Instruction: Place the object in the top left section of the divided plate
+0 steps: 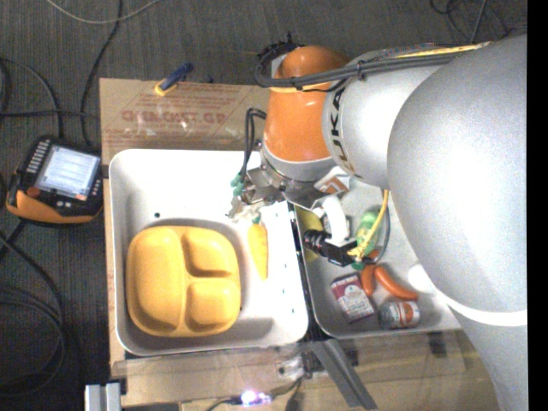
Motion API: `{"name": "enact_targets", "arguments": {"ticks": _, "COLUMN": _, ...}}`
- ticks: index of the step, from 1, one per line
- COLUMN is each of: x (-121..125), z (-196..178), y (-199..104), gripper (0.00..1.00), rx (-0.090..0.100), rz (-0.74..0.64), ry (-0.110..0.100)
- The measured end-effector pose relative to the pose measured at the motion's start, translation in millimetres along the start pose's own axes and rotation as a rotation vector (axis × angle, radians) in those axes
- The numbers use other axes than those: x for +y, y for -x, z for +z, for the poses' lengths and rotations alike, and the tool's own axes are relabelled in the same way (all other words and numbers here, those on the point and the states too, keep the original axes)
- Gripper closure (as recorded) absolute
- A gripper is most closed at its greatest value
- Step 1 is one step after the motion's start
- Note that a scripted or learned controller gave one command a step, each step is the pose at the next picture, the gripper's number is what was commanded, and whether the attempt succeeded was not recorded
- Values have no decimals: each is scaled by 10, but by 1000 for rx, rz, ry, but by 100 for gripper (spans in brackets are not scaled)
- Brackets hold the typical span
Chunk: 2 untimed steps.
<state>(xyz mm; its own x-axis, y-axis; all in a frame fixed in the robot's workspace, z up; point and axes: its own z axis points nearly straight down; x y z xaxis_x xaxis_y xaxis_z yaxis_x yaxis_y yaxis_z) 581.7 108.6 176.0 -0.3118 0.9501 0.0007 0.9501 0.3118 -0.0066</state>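
We see the yellow divided plate (182, 279) in the left bin (128, 187); just right of it hangs the carrot (258, 248), its top pinched between the fingers of the closed gripper (253, 217)

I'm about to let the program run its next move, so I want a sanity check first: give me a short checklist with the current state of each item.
1. Object located: ok. The carrot lies in the left bin, just right of the divided plate.
2. Object held by the end effector: cannot tell; it sits just above the carrot's top end, contact unclear.
3. Carrot in the top left section: not ok, it is off the plate.
4. Plate sections free of items: ok.
5. Plate sits flat inside the left bin: ok.
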Motion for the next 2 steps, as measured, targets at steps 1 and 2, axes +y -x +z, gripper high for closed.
{"name": "enact_targets", "arguments": {"ticks": 1, "x": -183, "z": 675, "y": -485, "gripper": 100, "rx": -5, "rz": 225, "ry": 38}}
{"name": "enact_targets", "arguments": {"ticks": 2, "x": -1080, "z": -299, "y": 142, "gripper": 100, "rx": -2, "rz": -50, "ry": 4}}
